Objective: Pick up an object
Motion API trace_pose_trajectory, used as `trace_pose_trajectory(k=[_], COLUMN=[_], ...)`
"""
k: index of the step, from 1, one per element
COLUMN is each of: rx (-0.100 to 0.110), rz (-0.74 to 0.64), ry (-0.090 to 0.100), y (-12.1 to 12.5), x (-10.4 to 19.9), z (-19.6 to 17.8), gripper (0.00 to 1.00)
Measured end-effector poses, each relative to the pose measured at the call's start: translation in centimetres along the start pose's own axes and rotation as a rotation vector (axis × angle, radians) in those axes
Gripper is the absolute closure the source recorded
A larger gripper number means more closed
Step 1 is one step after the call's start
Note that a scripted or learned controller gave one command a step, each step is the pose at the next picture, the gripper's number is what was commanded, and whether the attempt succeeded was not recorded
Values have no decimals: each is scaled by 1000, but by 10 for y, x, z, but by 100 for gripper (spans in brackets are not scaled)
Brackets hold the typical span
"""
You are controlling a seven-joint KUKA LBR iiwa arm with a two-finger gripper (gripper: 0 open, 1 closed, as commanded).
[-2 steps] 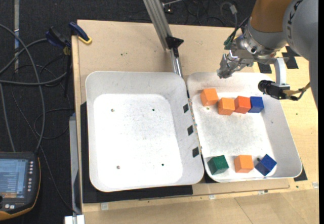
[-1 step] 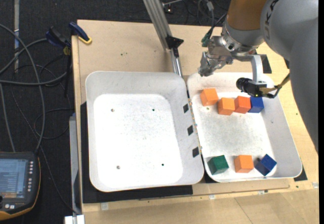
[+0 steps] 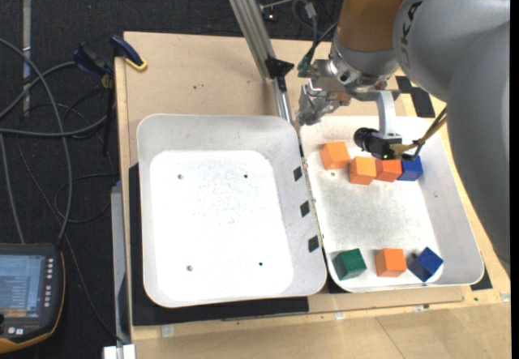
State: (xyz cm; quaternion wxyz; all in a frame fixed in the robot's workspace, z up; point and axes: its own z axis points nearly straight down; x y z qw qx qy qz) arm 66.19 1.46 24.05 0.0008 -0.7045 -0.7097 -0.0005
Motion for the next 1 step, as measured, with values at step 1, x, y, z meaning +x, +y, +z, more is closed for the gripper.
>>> trace_pose_trajectory(k=[1], rx=[2], rz=[0], ry=[0], y=[-9], x=[51], z=[11], gripper=[100])
